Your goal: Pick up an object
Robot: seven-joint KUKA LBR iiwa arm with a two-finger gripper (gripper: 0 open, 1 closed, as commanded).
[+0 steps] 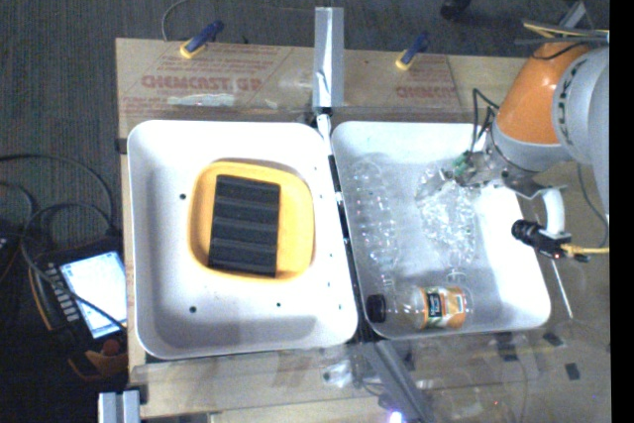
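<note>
Two white bins sit on the tabletop [248, 79]: the left bin [158, 243] holds one yellow-and-black sponge [250, 221], the right bin [515, 297] three clear bottles. The pincer [466, 168] state cannot be told. Dark carpet surrounds.

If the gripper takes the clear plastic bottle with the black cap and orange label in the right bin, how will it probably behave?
The clear plastic bottle with the black cap and orange label lies on its side against the near wall of the right white bin, so a push would probably roll it. It looks mostly empty, so likely light. Its smooth, thin wall may slip or dent under the fingers.
</note>
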